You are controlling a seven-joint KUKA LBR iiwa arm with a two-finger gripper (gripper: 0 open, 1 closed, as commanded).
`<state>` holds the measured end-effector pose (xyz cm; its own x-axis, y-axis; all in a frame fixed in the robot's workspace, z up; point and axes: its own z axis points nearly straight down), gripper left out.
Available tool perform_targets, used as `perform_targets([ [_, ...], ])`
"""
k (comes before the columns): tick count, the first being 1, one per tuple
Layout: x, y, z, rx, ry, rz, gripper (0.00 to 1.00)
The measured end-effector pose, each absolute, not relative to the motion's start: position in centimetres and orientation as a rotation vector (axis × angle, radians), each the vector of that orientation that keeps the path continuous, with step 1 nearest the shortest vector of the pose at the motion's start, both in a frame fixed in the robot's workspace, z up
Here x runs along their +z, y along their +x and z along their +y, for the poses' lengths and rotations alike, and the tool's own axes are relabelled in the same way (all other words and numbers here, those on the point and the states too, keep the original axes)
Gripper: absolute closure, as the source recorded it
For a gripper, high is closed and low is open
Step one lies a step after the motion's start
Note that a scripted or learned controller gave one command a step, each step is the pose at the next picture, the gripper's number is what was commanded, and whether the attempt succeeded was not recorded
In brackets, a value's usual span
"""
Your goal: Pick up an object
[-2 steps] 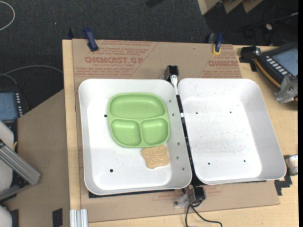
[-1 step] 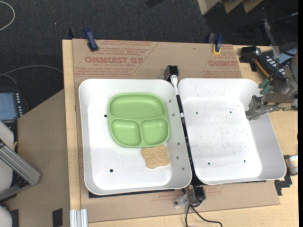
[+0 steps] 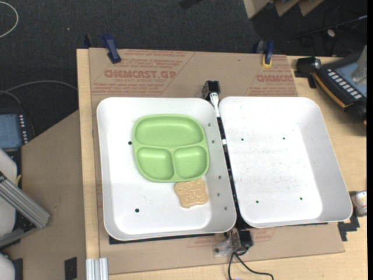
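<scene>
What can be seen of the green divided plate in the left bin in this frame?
The green plate is a pale green, rounded-rectangle tray that looks like matte plastic. It has three compartments: one wide one along its far side and two smaller ones side by side nearer the camera. It lies flat and right side up on the floor of the left bin, toward the far half. A tan, toast-shaped piece lies at its near right corner, touching or nearly touching its rim.

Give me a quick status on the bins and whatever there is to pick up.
Left bin: green divided plate, tan toast-shaped piece touching its near edge. Right bin alongside. Nothing on top of either item.
</scene>
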<state>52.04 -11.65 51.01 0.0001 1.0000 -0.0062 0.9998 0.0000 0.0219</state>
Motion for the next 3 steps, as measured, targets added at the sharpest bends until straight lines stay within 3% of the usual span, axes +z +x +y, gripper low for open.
perform_targets([
  [1,40.2,47.7,-7.6,-0.010,2.226,2.232,1.00],
  [2,54.3,51.7,-10.7,0.015,2.211,2.208,1.00],
  [3,42.7,47.7,-7.2,-0.012,2.227,2.232,1.00],
])
